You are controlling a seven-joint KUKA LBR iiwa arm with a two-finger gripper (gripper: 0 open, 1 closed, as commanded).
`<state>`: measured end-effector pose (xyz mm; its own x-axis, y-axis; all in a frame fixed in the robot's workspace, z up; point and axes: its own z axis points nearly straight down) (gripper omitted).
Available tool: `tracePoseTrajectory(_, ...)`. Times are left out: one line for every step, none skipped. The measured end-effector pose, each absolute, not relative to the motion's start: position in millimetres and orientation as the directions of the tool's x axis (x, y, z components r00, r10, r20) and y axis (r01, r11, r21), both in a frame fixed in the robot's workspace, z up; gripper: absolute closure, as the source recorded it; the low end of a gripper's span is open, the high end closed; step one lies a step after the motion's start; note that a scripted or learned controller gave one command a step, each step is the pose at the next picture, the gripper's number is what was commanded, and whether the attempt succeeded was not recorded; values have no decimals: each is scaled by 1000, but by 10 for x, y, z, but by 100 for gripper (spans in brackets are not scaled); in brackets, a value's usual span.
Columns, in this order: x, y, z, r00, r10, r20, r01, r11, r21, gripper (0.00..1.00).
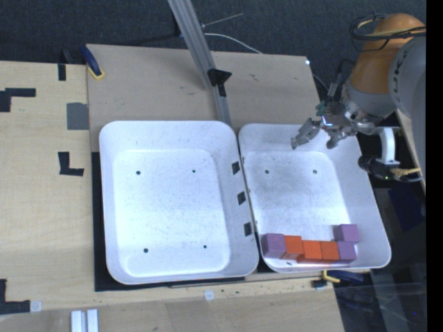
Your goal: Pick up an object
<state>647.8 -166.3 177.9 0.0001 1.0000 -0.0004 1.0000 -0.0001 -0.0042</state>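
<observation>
**End effector open above right bin, blocks untouched**

Camera view: end effector at far edge of right bin, fingers spread, nothing between them. Row of purple and orange blocks against that bin's near wall, well apart from end effector. Left bin adjoining on worktop.

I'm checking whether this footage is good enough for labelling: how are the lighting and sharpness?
Camera view: light is even and soft, with faint shadows inside the bins; no strong glare on the white plastic; blocks read clearly by colour, though their edges are slightly soft; the pincer is small and a little blurred.
</observation>
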Motion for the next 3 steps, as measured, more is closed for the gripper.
tracePoseTrajectory(6046,-1716,1761,1,1000,-1,1000,-1,-5,0)
tracePoseTrajectory(5728,-1753,1699,1,1000,-1,1000,-1,-4,0)
tracePoseTrajectory(5898,-1560,2678,-2,1000,-1,1000,2,0,0)
